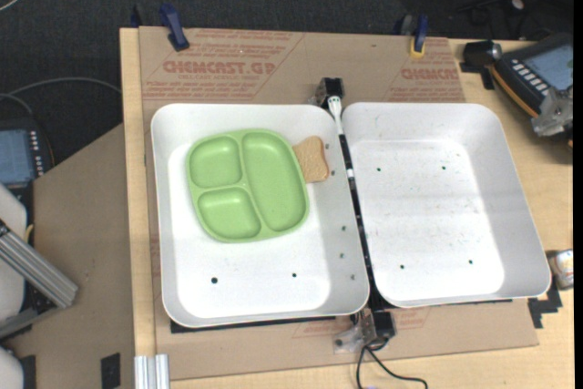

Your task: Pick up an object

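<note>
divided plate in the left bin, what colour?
Light green: the divided plate has three compartments, seen plainly in the camera view, in the left bin.

Look low at the right edge of the view. A small rounded grey bit [566,266] pokes in there. It is pale grey with a darker patch, and it has a soft, curved shape. So little of it shows that you cannot tell if it is part of the arm.

Higher up on the same edge there is a shiny grey lumpy piece [553,111]. It looks like bare metal with bright spots on it. You cannot tell if this one belongs to the robot's body either.
</note>
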`<state>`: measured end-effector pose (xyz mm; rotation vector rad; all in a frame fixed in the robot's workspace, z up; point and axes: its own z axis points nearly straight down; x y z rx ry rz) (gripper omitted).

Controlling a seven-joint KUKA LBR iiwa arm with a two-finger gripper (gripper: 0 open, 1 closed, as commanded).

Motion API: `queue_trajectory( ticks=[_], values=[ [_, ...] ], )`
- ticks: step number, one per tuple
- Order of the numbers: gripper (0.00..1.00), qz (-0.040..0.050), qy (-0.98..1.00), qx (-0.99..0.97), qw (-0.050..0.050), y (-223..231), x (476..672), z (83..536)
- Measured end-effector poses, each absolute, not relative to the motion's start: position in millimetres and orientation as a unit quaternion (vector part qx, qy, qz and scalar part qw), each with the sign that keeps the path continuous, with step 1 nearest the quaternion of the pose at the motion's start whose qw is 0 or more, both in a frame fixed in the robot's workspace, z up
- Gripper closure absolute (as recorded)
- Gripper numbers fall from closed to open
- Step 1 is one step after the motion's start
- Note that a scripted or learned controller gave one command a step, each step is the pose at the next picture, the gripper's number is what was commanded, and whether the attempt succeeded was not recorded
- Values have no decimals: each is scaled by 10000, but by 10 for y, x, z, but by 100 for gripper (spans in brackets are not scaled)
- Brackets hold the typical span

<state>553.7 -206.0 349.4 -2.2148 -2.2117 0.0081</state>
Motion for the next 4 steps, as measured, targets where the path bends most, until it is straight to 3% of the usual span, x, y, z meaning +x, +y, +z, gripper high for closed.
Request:
queue_trajectory(
  ticks=[1,2,3,4],
  values=[
    [100,-35,-7079,-7063,-93,-2146,5818,4912],
    [100,27,-7077,-7065,61,-1885,5733,3590],
    [100,-38,-7065,-7076,-117,-2257,5818,5467],
    [100,14,-7077,-7065,44,-1738,5087,4667]
  ],
)
